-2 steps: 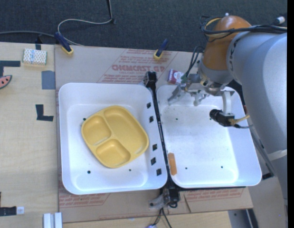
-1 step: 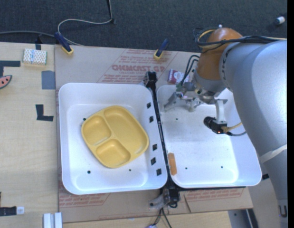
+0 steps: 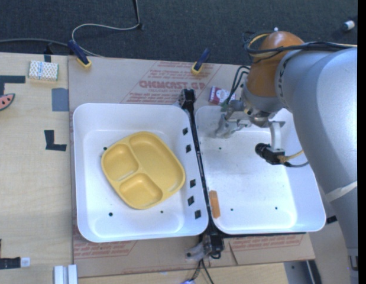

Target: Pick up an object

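The yellow divided plate (image 3: 143,169) lies flat in the left bin (image 3: 88,218), slightly left of centre, with its three compartments facing up. A small orange object (image 3: 214,204) lies in the right bin (image 3: 271,218), just beside the divider between the bins. The claw (image 3: 230,125) hangs over the upper left area of the right bin, well apart from the plate; its opening cannot be determined. Both bins sit on cardboard (image 3: 165,81) on the counter (image 3: 23,176).
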Available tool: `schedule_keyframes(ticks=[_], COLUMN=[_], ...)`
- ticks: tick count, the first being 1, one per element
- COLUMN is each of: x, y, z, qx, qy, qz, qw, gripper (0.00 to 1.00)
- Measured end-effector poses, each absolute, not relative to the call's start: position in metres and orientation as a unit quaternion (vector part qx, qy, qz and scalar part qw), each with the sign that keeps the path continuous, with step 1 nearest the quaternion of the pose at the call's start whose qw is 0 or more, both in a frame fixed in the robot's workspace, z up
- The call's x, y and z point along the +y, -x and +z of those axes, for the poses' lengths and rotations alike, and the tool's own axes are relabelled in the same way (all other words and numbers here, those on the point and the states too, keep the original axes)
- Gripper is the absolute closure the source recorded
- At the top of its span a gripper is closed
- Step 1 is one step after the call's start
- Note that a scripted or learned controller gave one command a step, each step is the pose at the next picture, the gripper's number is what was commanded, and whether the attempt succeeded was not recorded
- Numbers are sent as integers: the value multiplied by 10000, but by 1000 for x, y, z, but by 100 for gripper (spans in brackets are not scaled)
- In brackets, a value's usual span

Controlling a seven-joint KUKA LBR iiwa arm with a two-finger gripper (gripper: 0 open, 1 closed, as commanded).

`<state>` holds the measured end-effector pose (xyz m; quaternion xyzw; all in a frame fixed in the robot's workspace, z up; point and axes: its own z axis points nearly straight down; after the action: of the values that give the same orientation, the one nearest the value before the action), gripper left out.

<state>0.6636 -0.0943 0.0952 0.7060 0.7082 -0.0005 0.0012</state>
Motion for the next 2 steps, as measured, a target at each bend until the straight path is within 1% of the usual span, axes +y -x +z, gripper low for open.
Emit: schedule_keyframes(ticks=[2], x=[-93], y=[-664], z=[114], qx=[7089], qy=[-7053], qz=[-5], qw=[1], gripper=[100])
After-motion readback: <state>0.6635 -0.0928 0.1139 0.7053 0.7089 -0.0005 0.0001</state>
